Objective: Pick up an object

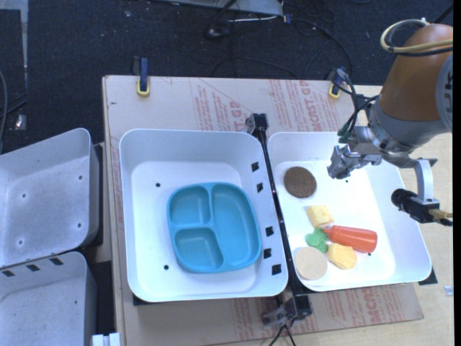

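The gripper (pixel 341 166) hangs over the upper part of the right bin (pixel 410 262), carrying nothing; how its jaws stand I cannot tell. Just beside it lies a brown disc (pixel 300 182). Lower sit a yellow block (pixel 319 215), an orange carrot (pixel 353 237) and a beige disc (pixel 311 263). No object is lifted yet, so I judge the whole pick is left.

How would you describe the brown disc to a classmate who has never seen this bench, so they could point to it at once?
Start at the right-hand white bin, the one the gripper hangs over. The brown disc lies flat near that bin's far left corner, apart from the cluster of toy food nearer the front. It is the only dark, round piece; the pale disc in the cluster is cream-coloured.
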`<state>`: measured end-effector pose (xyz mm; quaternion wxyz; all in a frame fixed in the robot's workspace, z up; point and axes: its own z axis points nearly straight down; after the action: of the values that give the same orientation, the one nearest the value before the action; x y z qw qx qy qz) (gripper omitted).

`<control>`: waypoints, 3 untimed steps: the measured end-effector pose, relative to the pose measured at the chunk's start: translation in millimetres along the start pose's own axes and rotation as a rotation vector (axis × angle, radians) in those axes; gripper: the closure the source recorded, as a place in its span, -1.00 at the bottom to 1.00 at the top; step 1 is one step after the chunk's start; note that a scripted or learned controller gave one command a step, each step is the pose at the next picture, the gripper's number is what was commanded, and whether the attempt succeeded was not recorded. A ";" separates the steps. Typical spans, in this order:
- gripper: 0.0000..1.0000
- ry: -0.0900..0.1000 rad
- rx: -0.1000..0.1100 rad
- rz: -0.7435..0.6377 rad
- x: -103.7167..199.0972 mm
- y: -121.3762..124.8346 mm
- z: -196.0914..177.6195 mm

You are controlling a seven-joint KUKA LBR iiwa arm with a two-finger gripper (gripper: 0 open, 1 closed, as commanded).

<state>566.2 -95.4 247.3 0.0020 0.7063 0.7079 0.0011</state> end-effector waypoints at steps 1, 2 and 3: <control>1.00 0.003 0.006 -0.005 53.2 2.2 12.7; 1.00 0.002 0.004 -0.005 106.9 17.4 23.2; 1.00 0.003 0.002 -0.007 163.9 26.3 8.7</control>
<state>592.1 68.6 238.6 0.0001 0.7039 0.7103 0.0015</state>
